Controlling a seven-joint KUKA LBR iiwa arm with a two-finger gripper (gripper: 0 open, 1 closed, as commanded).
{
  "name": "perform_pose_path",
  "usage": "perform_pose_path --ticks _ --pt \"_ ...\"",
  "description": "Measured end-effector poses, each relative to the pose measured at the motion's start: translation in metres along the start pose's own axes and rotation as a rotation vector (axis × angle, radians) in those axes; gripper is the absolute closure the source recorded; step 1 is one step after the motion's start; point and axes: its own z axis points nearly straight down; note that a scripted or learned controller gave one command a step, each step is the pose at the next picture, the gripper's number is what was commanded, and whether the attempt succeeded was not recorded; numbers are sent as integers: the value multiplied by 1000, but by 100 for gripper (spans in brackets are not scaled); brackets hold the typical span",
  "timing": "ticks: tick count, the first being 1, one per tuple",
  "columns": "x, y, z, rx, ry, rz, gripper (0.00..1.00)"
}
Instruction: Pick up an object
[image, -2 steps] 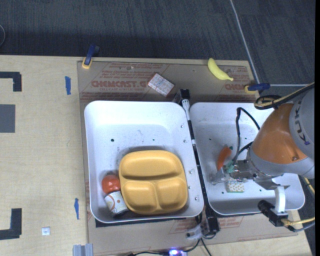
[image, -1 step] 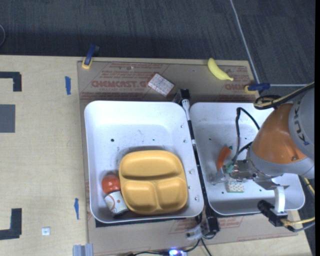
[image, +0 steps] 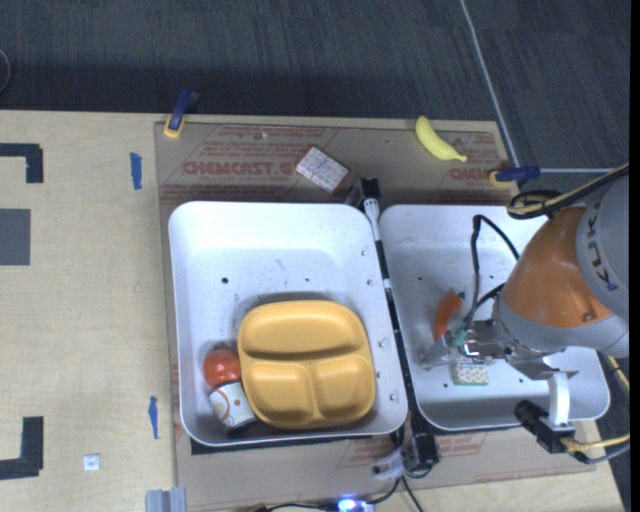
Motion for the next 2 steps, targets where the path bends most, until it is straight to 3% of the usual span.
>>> perform_pose_path --ticks 2 --pt "-1 0 0 0 1 -1 0"
